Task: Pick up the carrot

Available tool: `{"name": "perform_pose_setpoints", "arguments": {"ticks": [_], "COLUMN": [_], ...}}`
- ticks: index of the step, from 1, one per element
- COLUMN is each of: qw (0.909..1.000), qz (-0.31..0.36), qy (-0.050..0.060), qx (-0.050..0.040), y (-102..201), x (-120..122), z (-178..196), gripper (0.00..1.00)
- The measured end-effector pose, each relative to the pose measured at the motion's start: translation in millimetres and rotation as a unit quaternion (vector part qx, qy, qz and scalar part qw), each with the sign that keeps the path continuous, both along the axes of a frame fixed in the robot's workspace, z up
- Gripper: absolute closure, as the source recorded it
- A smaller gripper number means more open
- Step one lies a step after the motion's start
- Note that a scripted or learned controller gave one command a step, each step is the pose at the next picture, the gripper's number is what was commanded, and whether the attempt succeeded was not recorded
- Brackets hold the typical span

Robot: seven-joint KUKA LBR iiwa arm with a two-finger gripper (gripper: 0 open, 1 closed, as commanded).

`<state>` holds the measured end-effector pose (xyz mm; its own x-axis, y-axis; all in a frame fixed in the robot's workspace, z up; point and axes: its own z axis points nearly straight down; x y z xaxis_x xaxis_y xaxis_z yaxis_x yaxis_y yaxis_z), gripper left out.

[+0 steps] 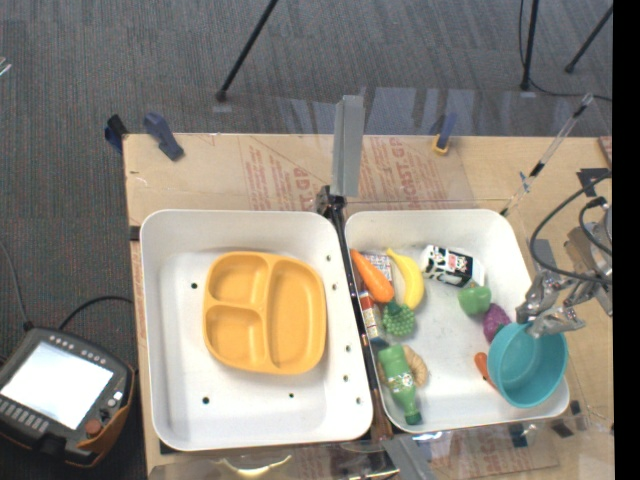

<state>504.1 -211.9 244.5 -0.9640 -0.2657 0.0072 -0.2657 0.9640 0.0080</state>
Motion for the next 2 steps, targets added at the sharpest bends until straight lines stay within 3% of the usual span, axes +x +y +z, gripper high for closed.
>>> {"name": "perform_pose_setpoints", "arguments": {"ticks": [1,2], "qw": [0.9987,0.9962], "qz": [-0.050,-0.086], "qy": [-0.006,-0.010], "qx": [-0.0024,-0.0042], "y": [-1.1,-2.0], "x": [-11.7,-5.9], "z": [-35.3,131.7], "gripper": [1.00,1.00]}}
